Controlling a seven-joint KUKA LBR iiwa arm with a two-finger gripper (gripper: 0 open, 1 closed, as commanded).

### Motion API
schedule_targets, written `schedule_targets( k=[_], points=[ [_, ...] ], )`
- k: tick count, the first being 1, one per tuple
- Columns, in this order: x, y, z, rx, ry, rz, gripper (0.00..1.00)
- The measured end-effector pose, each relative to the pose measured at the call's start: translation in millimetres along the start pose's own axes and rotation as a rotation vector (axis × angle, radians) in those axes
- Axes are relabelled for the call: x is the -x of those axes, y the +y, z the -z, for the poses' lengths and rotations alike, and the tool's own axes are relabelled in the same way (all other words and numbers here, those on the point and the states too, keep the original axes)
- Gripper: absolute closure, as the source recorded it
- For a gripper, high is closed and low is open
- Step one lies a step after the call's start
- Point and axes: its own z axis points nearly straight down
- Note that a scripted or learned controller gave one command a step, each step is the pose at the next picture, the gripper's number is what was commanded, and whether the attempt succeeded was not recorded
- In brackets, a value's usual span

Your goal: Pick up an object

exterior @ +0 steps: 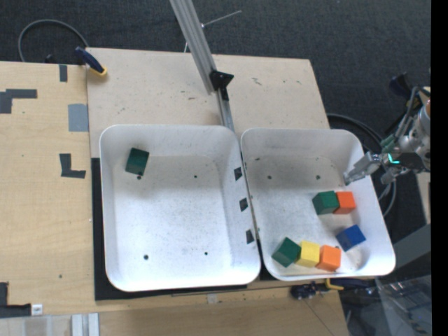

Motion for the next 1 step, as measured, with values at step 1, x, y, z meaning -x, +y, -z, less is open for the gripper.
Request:
schedule_targets(
  k=[1],
  points=[
    [-0.2,0.8,2.4,0.004,-0.001,0.001,0.0]
  ],
)
